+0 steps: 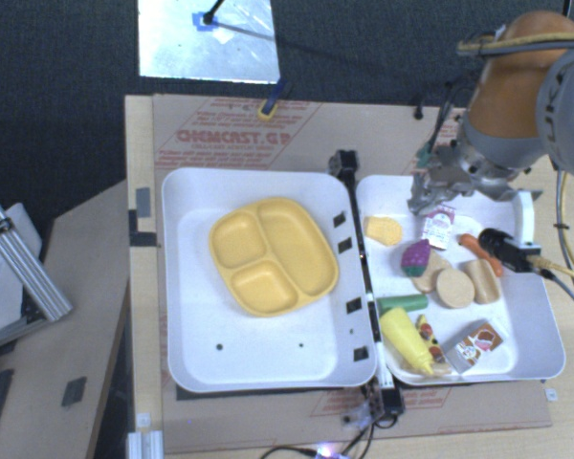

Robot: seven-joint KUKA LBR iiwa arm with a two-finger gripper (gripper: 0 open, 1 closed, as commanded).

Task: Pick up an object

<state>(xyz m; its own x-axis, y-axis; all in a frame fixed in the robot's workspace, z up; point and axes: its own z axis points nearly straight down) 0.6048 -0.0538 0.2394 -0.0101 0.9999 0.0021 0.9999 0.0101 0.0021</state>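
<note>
Carton [439,226] seemingly upright under gripper [423,199]

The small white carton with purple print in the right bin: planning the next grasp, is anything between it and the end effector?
Nothing visible does. The end effector hangs just upper-left of the white carton; the yellow chip lies off to the left.

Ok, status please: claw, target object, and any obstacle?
Claw low in right bin, beside white packet. Nothing seen gripped. Food toys crowd close; yellow tray apart in left bin.
</note>
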